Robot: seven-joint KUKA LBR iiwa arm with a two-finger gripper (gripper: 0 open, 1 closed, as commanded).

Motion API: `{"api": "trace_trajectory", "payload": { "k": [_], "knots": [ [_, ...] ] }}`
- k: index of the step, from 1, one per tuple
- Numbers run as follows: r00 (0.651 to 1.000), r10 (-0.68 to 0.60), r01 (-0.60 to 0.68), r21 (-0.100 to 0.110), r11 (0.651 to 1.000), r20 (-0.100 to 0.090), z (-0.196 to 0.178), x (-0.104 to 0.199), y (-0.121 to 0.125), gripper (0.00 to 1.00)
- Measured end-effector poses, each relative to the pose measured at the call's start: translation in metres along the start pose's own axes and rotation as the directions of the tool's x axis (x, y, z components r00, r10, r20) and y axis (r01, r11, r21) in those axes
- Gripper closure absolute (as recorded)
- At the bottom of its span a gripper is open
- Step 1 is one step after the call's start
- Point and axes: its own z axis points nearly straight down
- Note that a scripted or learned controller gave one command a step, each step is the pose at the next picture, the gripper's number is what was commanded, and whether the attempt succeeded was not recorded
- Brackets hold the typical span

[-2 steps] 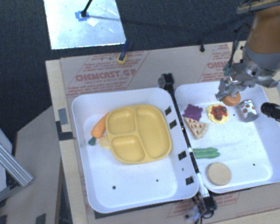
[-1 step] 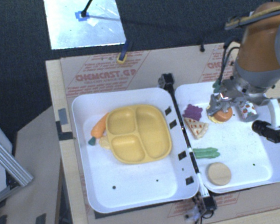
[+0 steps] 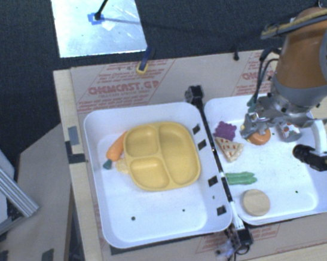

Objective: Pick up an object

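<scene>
My gripper [image 3: 256, 127] hangs low in the right bin [image 3: 323, 195], near its back middle. Right under and in front of it lies a small orange item [image 3: 261, 138], partly covered by the gripper. Whether they touch is unclear. Just left of them are a purple bunch of grapes [image 3: 225, 129] and a pizza slice [image 3: 230, 148]. Nearer the front lie a green pea pod [image 3: 241, 177] and a round tan biscuit [image 3: 255, 202].
The left bin [image 3: 111, 212] holds a yellow divided plate [image 3: 159, 156] with a carrot [image 3: 116, 146] at its left rim. A black divider [image 3: 213, 156] runs between the bins. The arm's orange body [image 3: 307, 58] looms over the right bin's back right; a black fitting [image 3: 312, 157] juts out below it.
</scene>
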Motion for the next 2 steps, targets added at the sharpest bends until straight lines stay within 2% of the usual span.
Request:
{"api": "trace_trajectory", "payload": {
  "k": [1,2],
  "knots": [
    [1.000,0.003,-0.003,-0.002,1.000,0.000,0.002,-0.010,0.006,1.00],
    [1.000,-0.002,0.002,-0.003,1.000,-0.001,-0.001,0.002,0.021,1.00]
  ]
}}
